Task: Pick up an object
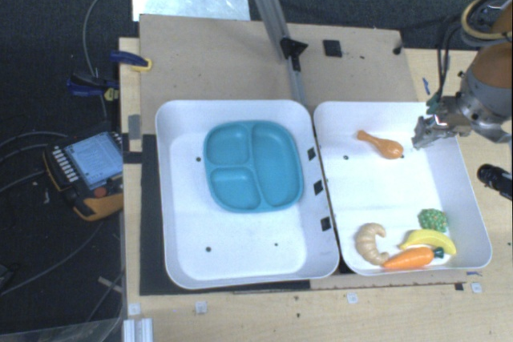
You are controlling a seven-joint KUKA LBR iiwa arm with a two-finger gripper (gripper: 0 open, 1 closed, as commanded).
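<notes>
Drumstick (381,144) lies just beside the end effector (426,131), whose finger spread I cannot tell.

Clutter off the bins
A handheld control pendant (86,172) lies on dark carpet left of the table (216,60); blue-handled clamps (108,76) sit at its left edge.

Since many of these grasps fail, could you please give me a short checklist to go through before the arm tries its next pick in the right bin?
1. Gripper above the right bin: ok, near its upper right side.
2. Nearest target free to grasp: ok, the toy drumstick lies alone, left of the gripper.
3. Gripper aligned over the drumstick: not ok, it sits off to the side.
4. Finger opening: cannot tell.
5. Other items spaced apart: not ok, the banana, carrot, broccoli and croissant crowd the lower corner.
</notes>
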